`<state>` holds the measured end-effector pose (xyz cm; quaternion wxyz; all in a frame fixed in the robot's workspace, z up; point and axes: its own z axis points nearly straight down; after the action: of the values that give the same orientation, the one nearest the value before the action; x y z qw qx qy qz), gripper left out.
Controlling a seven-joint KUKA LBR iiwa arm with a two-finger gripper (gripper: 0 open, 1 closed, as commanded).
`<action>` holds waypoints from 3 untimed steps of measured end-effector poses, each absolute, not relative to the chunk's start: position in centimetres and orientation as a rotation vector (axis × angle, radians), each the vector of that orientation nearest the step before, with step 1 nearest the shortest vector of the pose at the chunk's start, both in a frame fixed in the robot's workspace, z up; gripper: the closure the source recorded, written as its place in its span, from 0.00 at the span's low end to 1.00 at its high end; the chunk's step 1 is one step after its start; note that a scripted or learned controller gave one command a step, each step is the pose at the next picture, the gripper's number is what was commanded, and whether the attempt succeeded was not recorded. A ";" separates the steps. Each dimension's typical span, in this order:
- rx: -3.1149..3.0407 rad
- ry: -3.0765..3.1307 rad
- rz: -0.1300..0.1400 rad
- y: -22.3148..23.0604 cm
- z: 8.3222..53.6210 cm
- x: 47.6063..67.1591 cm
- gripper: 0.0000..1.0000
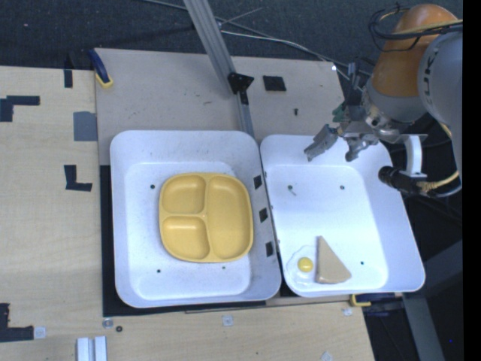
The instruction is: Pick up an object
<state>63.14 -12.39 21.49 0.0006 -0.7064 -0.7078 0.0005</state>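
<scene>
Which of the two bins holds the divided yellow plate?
The left bin: the yellow plate lies in it; the right bin holds a fried-egg toy and a tan wedge.

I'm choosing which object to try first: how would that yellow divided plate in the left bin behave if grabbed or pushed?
The yellow divided plate looks like stiff moulded plastic, so probably rigid and light. It lies flat, so it would likely slide rather than tip. Its low rounded rim may be hard to pinch.

No legible text, labels, brands or numbers found on any surface. The dark tape patches (274,83) on the bench (45,201) carry no writing that can be read.
</scene>
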 end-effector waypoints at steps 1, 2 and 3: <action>-2.217 -2.221 0.007 -11.9 17.1 63.0 0.00; -2.218 -2.220 0.008 -12.4 12.5 63.1 0.00; -2.221 -2.226 0.002 -12.4 8.5 63.1 0.00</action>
<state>63.14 -12.41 8.45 -0.0012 -0.7064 -0.7078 0.0006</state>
